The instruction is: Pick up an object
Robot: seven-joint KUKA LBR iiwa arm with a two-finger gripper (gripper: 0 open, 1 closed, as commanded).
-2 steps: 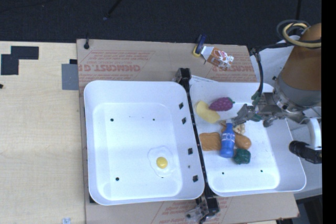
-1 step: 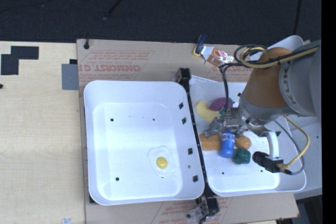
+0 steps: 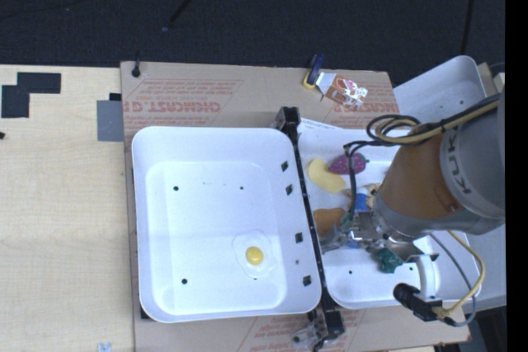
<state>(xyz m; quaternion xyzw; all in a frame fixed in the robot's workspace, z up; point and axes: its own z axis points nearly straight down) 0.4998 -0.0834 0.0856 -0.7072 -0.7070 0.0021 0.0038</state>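
**Low in the right bin, grasp unconfirmed**

Here the end effector (image 3: 351, 233) sits down inside the right bin (image 3: 363, 293), close against the divider that separates it from the left bin (image 3: 165, 177). Metal parts show beneath the orange band of the arm (image 3: 429, 177), but whether the tips are apart, together or clamped on anything I cannot tell; the wrist hides them.

Just around it lie the candidates for picking. An orange-brown piece (image 3: 328, 218) is touching or just beside the metal on its far-left side. A yellow object (image 3: 323, 176) lies farther off, with a purple one (image 3: 346, 164) beside it. A teal item (image 3: 386, 261) rests on the near side, under the wrist. Well apart, in the left bin, a fried-egg toy (image 3: 254, 255) lies alone on the floor of that bin.

The main risk, as I judge it, is crowding: with several small things clustered by the bin wall, a closing move could nudge one aside, catch two at once, or pinch only an edge that slips on the lift. The wall itself may block one tip from getting round the orange-brown piece. The loose cables (image 3: 388, 126) near the wrist could also snag.
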